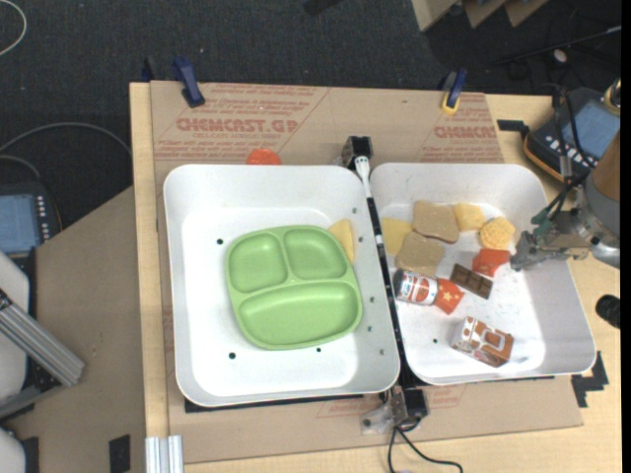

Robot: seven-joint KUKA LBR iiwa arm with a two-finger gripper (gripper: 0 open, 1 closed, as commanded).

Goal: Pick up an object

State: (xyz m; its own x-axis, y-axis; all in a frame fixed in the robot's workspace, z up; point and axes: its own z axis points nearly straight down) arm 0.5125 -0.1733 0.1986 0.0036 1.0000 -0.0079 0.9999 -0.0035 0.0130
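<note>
The right bin [552, 338] holds several toy foods. Among them are two tan bread slices [436, 221], a round yellow waffle [497, 232], an orange-red block [490, 261] and a dark brown bar [471, 281]. A red and white can [415, 288] lies on its side, and a brown and white carton [482, 341] sits near the front. My gripper [527, 254] hangs over the bin's right side, just right of the orange-red block and low near the floor. Nothing visibly sits in it.
The left bin [197, 200] holds a green divided plate [293, 286] and a pale yellow wedge [342, 236] by the shared wall. Another yellow piece [394, 233] lies just across that wall. Blue clamps [187, 80] pin the cardboard base at the back. Cables and gear crowd the right edge [567, 141].
</note>
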